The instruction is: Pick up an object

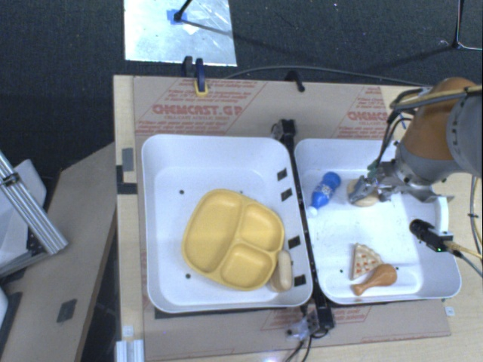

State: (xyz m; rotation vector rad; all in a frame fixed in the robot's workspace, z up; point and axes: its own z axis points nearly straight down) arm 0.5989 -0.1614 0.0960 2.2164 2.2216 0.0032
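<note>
While the gripper (367, 189) sits low in the right bin (445, 277), I can't tell its grip; a beige object (365, 200) lies right at it. Blue bottle (325, 188) just left. Pizza slice (365, 260), drumstick (375, 279) nearer me. Board (226, 104) reads "CHEMCAST GP".

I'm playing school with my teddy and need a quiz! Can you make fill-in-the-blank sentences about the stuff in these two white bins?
1. The yellow divided tray lies in the ____ bin.
2. The blue bottle has a cap of ____ colour.
3. The pizza slice lies right beside the toy ____ leg.
4. The end effector is down in the ____ bin, at a small tan object.

Missing words: left; white; chicken; right
</note>
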